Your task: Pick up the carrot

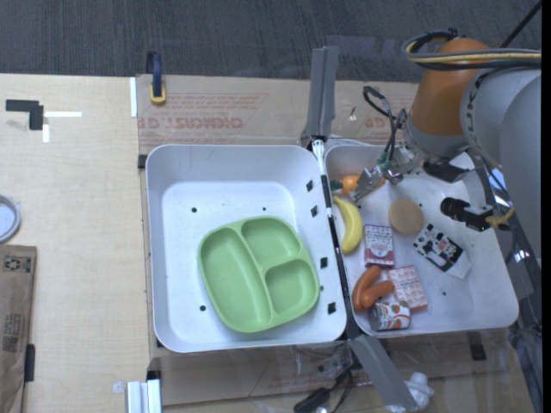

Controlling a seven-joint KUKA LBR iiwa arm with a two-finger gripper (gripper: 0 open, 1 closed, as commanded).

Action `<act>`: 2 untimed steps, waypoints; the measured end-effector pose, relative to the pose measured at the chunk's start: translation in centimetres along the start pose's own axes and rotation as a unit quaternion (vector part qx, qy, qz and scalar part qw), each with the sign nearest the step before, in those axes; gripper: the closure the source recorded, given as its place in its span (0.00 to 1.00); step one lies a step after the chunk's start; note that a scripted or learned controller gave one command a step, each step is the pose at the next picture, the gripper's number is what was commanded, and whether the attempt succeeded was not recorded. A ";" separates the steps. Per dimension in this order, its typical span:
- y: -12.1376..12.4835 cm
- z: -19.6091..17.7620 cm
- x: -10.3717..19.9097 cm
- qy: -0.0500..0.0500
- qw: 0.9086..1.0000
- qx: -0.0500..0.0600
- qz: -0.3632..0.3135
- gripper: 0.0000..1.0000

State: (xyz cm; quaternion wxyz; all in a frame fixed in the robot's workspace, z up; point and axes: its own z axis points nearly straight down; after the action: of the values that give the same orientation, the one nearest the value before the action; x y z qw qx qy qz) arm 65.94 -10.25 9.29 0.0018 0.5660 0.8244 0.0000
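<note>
Carrot [349, 181]: small, orange, with a bit of green at its left end, in the far left corner of the right bin [491, 317], close against the dividing wall. Just above the top of the banana [349, 222], apparently apart from it.

Jaws: low over that same corner, just right of the carrot, tips very near it or touching. Cannot tell whether spread or pressed together; too small and cluttered with cable. Nothing clearly pinched between them.

Arm [465, 101]: in from the right, orange band above the wrist, grey body over the bin's far right side.

Elsewhere in the right bin: a round tan piece [405, 216] near the middle; a small pink carton [379, 245] just right of the banana; a second carton [407, 286] nearer the front; an orange-red oblong piece [370, 286] beside it, left; a red and white pack [392, 317] at the front wall; a black and white packet [439, 248] tilted toward the right.

Left bin [151, 231]: a green divided plate [258, 274], slightly askew, toward the front.

On the counter [69, 188]: a yellow-handled clamp [155, 80] behind the left bin, a brown paper bag [13, 317] at the left edge.
</note>
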 end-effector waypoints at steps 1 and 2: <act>0.0 -1.0 -0.1 -0.001 1.000 -0.001 0.001 1.00; 0.0 -2.0 -0.2 -0.002 1.000 -0.002 0.001 1.00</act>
State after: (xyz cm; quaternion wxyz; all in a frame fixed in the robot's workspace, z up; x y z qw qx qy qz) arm 66.05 -10.44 11.29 0.0045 0.5673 0.8235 0.0001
